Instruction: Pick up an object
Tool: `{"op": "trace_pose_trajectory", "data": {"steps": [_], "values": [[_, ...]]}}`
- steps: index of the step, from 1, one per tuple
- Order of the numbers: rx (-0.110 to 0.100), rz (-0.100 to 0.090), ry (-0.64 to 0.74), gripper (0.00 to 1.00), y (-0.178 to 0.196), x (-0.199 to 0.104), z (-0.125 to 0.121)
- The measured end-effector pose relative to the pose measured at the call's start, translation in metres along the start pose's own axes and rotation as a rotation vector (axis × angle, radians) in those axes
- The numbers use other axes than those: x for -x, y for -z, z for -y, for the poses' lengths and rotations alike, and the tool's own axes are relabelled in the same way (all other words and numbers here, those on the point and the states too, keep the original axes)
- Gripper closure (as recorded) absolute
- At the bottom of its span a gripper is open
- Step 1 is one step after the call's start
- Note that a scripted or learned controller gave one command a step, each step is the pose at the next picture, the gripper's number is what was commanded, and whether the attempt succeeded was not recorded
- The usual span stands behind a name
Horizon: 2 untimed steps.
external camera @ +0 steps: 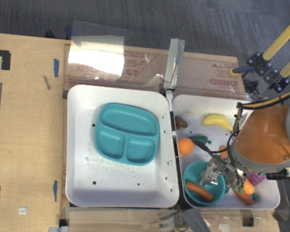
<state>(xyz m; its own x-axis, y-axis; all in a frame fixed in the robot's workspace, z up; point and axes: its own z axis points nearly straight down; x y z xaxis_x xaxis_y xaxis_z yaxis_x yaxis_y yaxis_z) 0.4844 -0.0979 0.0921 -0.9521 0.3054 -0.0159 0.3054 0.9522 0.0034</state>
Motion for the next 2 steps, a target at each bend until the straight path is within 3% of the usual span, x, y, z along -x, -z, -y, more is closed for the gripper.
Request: {"op": "trace_pose_trajectory", "data": {"steps": [1,2], "values": [[-0.002,-0.005,0.249,1.0,0.0683,0.0318,0.045],[-0.001,-0.009,0.25,0.0,0.0669,0.0308,0.0442]]}}
